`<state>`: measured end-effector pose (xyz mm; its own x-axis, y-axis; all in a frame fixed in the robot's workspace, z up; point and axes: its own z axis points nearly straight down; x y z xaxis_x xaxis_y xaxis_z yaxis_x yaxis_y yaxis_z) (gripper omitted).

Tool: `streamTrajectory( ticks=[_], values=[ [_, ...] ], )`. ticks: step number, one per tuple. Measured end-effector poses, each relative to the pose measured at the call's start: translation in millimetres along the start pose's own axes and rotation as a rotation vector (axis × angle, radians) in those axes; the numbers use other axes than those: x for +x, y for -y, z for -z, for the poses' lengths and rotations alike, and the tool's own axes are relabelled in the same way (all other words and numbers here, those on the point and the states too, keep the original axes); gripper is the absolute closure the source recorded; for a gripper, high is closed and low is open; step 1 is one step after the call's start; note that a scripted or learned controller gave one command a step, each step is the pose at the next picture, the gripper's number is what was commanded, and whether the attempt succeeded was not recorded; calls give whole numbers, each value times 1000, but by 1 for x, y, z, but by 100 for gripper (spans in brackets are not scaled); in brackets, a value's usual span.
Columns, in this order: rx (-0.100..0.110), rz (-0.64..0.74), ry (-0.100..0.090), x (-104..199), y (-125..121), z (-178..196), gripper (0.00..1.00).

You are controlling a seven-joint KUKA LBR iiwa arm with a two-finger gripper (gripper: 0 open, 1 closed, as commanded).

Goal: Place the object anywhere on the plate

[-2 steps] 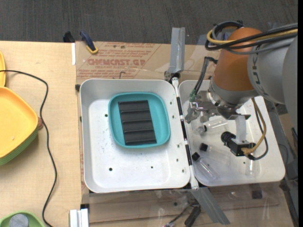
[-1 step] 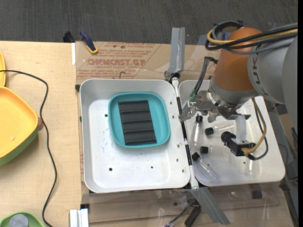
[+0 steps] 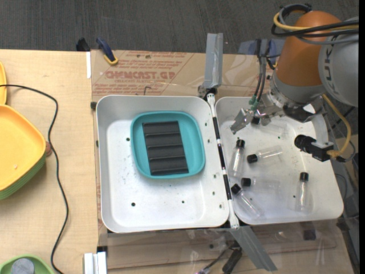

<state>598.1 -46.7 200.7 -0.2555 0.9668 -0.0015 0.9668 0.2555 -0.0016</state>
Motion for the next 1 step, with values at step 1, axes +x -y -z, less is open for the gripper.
streamTrajectory(
  ticks=[1],
  values=[
    [0,21,-1,-37,53,50,0]
  ],
)
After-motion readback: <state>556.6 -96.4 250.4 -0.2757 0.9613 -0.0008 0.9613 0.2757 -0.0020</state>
